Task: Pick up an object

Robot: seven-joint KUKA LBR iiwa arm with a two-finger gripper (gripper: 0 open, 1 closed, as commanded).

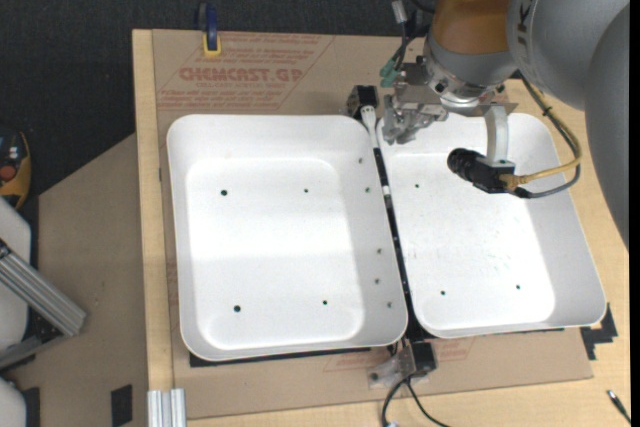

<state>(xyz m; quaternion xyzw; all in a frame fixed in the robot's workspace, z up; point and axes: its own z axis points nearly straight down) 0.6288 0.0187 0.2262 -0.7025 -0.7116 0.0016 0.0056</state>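
Hovering end effector (408, 123) above right bin's (520, 310) far-left corner.

the arm (560, 5) is cut off by the top and right edges, and its wrist hides the right bin's (500, 305) far-left corner and the gripper's (408, 120) fingers.

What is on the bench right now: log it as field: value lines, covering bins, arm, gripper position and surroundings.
left bin: white, shallow, dark dots on its floor
right bin: white, shallow, beside the left bin
arm: grey with orange band, reaching in from the right
gripper: over the right bin's upper left corner, near the seam between the bins
clamp: blue and yellow, at the board's far edge
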